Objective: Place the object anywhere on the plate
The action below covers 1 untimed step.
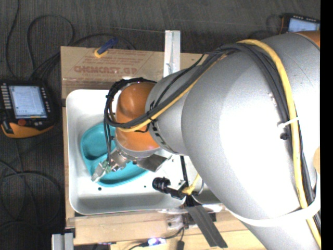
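The plate (pixel 91 139) was a teal dish lying in the left part of the white bin (pixel 75 119), and much of it was covered by the arm (pixel 239 134) leaning in from the right. I looked for the object meant to go on it and could not pick it out; something pale showed at the tip of the end effector (pixel 100 172), low over the plate's near rim, but it was too small and blurred to say whether that was an object or just part of the tool. Whether the end effector was open or closed I could not tell either.

To my eye the risks were plain enough. If the end effector carried nothing, the placing would have been an empty motion. If it did carry something, it stood right at the plate's edge, so a release there might have let the thing tip off the rim onto the bin floor. The tool also sat very close to the dish, and a low push could have shoved or tilted the plate.

The bin had a glossy white floor with raised walls, and it sat on a counter (pixel 104 66) topped with brown printed cardboard. A blue-and-yellow item (pixel 105 46) lay near the cardboard's far edge. On the dark carpet (pixel 31 35) to the left rested a handheld control pendant (pixel 25 108) with a lit screen, and black cables (pixel 36 25) trailed over the floor.
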Tool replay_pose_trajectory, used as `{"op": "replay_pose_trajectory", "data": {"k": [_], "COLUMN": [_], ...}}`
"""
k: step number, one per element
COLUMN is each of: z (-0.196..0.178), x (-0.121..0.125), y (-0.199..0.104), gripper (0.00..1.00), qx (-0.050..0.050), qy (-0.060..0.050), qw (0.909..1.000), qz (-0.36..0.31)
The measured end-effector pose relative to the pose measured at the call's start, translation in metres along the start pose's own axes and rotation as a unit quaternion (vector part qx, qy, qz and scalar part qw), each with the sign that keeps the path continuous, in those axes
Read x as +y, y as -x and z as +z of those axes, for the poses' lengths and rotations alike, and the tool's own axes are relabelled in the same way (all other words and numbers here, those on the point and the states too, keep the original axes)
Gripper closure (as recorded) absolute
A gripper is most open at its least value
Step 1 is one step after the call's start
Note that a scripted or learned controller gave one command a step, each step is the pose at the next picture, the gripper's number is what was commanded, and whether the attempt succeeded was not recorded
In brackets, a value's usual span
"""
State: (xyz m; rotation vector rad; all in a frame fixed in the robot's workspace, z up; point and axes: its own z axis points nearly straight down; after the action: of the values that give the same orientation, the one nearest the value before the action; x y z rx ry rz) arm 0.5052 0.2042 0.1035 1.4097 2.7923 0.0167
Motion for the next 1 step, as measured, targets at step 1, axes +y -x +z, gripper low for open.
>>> {"op": "replay_pose_trajectory", "data": {"k": [1], "z": [0.0002], "x": [0.0], "y": [-0.0001], "gripper": [0.0], "qx": [0.0], "qy": [0.0], "qw": [1.0], "qz": [0.0]}}
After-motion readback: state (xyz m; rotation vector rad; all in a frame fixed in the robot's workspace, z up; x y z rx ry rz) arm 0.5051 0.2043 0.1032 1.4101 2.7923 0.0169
